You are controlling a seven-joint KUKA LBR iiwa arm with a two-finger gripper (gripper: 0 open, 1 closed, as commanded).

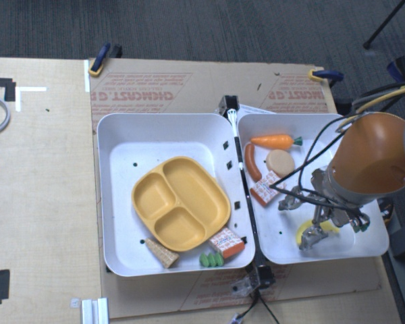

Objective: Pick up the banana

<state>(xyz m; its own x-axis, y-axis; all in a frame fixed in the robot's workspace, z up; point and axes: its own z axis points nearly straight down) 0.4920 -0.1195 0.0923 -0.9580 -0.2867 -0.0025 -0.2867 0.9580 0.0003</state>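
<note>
Yellow banana [306, 233] — right bin's [283, 254] near corner

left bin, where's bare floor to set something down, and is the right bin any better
In the left bin, the bare floor is the strip behind the yellow divided plate and down its left side. Its front edge is crowded: cracker, green beans, small carton. The right bin is tighter, with carrot, sausage and the end effector over the banana.
</note>
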